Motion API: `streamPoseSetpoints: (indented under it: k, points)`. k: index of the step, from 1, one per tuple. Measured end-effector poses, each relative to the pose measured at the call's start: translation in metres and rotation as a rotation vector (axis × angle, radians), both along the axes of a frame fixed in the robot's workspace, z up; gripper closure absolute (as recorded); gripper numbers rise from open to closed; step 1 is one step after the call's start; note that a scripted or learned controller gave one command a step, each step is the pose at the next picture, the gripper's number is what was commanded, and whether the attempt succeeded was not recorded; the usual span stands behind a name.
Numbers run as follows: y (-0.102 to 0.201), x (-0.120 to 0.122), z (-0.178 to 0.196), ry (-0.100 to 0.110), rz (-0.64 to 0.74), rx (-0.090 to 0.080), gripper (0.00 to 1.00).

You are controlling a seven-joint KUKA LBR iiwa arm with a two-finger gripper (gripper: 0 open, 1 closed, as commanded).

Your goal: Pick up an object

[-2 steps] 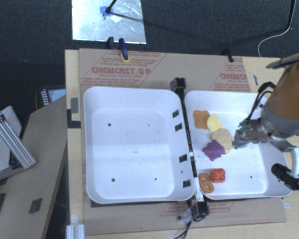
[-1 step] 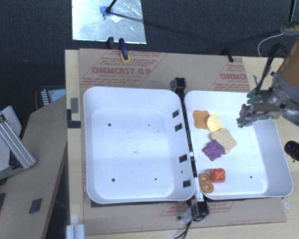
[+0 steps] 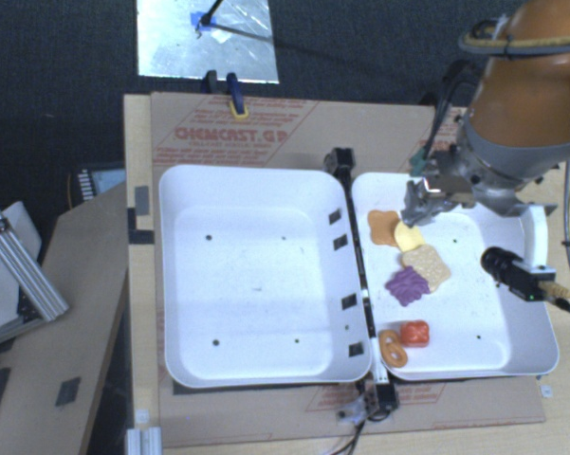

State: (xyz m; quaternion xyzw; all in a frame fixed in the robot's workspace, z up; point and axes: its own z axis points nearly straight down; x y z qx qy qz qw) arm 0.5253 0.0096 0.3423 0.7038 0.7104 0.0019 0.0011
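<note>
Here, the small items lay clustered in the right bin, toward its left half: an orange piece, a yellow piece, a tan cracker-like piece, a purple piece, a red piece and a pretzel-like ring. The gripper stood just above the yellow piece, to its upper right; whether it was spread or pressed together could not be told. The left bin lay alongside. The cardboard beneath read, mirrored, roughly "CHEMCAST".
</note>
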Motion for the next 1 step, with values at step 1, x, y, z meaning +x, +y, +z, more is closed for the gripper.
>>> streamPoseSetpoints:
  k: [1]
  points:
    - [0.0645,-0.01,0.036,0.0,0.001,0.001,1.0]
